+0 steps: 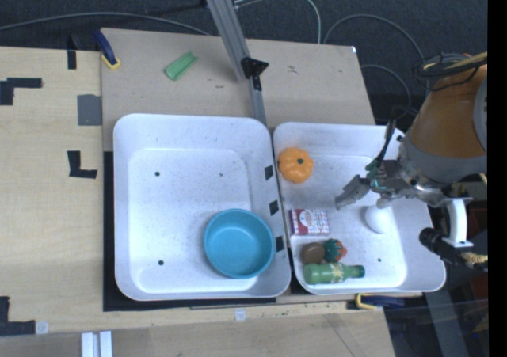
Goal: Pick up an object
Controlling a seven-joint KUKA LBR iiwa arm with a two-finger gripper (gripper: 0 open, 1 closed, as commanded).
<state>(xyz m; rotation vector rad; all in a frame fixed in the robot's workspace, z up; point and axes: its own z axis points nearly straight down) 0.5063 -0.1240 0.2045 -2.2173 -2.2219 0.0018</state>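
White bins sit side by side mid-frame: left bin w/ a blue bowl at its lower right corner, right bin w/ the rest. Orange pumpkin lies upper left in the right bin, near the divider. Red-white box sits below it, centre-left. Brown ball and a red-green toy are just below the box, touching each other. Green bottle lies on its side along the bin's lower edge, just under those two. White egg rests right of the box, apart from it.

Gripper hangs over the right bin's middle, arm coming in from frame right. Fingers look spread, one pointing left toward lower-left, nothing betw. them. Egg lies just below-right of the tips; can't tell if touching.

Green block lies on the bench, upper left.
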